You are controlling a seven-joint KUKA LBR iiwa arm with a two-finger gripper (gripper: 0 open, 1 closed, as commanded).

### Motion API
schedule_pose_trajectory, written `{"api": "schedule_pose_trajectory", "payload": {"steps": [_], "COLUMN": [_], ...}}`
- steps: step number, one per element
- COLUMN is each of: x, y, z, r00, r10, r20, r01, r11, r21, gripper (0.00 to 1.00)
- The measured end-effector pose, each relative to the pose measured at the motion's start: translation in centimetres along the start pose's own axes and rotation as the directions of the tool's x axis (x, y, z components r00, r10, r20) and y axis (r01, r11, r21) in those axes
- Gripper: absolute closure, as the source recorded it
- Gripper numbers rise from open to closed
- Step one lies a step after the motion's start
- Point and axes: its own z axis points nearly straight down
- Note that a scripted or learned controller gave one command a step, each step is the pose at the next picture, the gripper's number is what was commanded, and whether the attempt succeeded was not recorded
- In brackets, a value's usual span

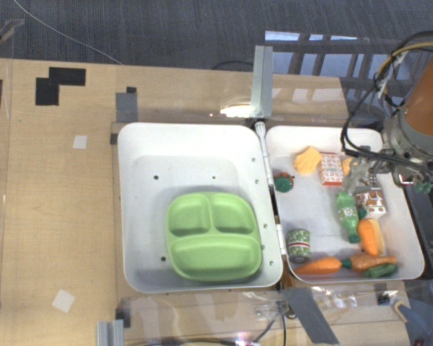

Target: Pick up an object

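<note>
Green plastic toy bottle (346, 216) is the likeliest thing to pick: it lies on the floor of the right-hand white bin (417, 254), just below the gripper (360, 181), its length running roughly up and down the view. Whether the fingers are spread or clenched cannot be made out; they blur into the dark hardware beneath the grey wrist, and nothing can be seen caught between them.

That bin is crowded. A small brown-and-white printed carton (375, 203) sits just beside the bottle on its right, and an orange toy carrot (369, 237) lies touching or nearly touching the bottle's lower end. Further up are a red-and-white printed packet (330, 169) and a yellow wedge-shaped toy (307, 160); a small red-and-green toy (283, 182) rests near the divider. Along the lower wall lie a short striped can (299, 243), a second orange carrot (318, 267) and an orange-and-green vegetable toy (374, 264). In the left-hand white bin (130, 193) rests a green three-compartment plastic tray (213, 235).

To do this step well, I would line the fingers across the bottle's narrow width, not along its length, and come straight down over its middle so that one finger slips between bottle and carton without jamming on the carton's top. Closing should wait until the tips are near the bin floor. A round, smooth body may roll or squirt out, so a centred, slow squeeze seems wise.
</note>
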Motion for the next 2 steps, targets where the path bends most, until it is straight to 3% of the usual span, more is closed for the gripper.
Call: {"api": "schedule_pose_trajectory", "payload": {"steps": [2], "x": [-0.6], "y": [0.2], "z": [-2.5], "r00": [1.000], "r10": [-0.006], "r20": [0.023], "r01": [0.006], "r11": [1.000], "r21": [0.003], "gripper": [1.00]}}
